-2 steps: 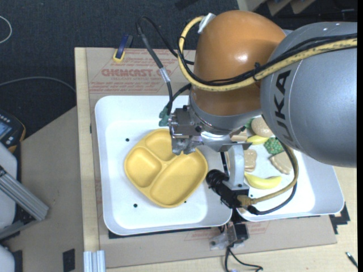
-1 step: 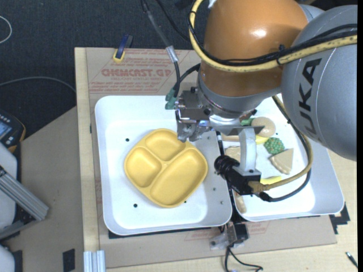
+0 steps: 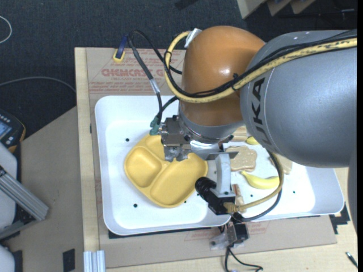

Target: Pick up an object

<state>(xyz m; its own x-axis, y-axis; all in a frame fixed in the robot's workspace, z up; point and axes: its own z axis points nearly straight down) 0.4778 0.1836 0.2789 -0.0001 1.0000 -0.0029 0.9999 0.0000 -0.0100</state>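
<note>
The end effector hangs over the yellow divided tray near the bin's left edge; its grip state I cannot tell. The tray's smooth curved rim could slip free.

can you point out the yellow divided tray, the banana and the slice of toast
yellow divided tray (image 3: pixel 148 171): camera view, on its left compartment
banana (image 3: pixel 262 181): camera view, on the middle of its curved body
slice of toast (image 3: pixel 247 160): camera view, on its visible tan face, right of the arm

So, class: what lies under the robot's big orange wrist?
A yellow divided tray, toast and a banana peek out in the white bin; anything directly beneath is covered.
</note>
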